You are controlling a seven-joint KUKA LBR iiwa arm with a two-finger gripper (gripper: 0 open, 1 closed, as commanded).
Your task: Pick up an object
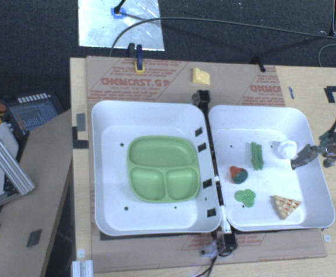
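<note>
The right bin holds several small toys. A green stick lies upright near the middle, with a white lump to its right. Below them are a red and green piece, a green broccoli-like piece and a pizza slice. My gripper comes in from the right edge, low over the bin, just right of the white lump and slightly below it. I see nothing held in it.
The left bin holds a green three-compartment plate. A yellow wedge lies on the cardboard behind the bins. A black clip strip joins the two bins. A control pendant sits at the far left.
</note>
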